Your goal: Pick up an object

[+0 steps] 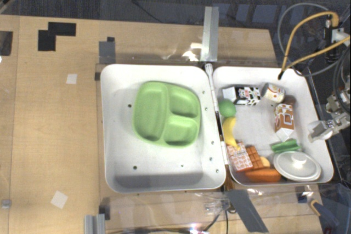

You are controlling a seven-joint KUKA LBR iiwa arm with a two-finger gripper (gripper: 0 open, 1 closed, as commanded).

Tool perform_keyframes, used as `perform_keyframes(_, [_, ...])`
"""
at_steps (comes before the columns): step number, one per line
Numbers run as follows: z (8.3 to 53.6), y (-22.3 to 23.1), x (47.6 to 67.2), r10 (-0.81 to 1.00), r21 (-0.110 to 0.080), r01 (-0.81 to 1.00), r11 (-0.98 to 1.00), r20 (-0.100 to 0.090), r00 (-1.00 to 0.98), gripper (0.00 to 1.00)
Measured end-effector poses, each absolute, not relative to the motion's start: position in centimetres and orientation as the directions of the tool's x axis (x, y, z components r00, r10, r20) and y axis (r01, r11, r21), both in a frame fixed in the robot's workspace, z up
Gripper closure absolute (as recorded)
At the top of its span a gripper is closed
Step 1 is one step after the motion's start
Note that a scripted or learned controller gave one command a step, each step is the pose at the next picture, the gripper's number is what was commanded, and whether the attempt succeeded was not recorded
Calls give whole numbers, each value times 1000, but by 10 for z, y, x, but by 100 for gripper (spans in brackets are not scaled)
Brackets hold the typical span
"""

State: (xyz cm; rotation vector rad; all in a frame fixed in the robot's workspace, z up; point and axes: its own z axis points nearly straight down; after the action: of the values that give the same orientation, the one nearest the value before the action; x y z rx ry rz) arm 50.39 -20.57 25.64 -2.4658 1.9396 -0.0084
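The end effector [327, 130] sits low at the view's right edge.

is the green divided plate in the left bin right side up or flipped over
Right side up. The green divided plate lies flat in the left bin, its three hollow compartments facing up, with nothing in them.

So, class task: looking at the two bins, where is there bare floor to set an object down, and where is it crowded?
The left bin has bare floor all round the green divided tray, widest along its near edge. In the right bin, one bare patch lies mid-floor between the banana and the brown carton. Its near end is crowded around the white bowl.
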Motion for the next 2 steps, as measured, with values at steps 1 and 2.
perform_keyframes(1, [247, -199, 535, -945, -5, -945, -328, -1, 328, 100])
perform_keyframes(2, [134, -178, 502, -867, -1, -867, -499, -5, 499, 100])
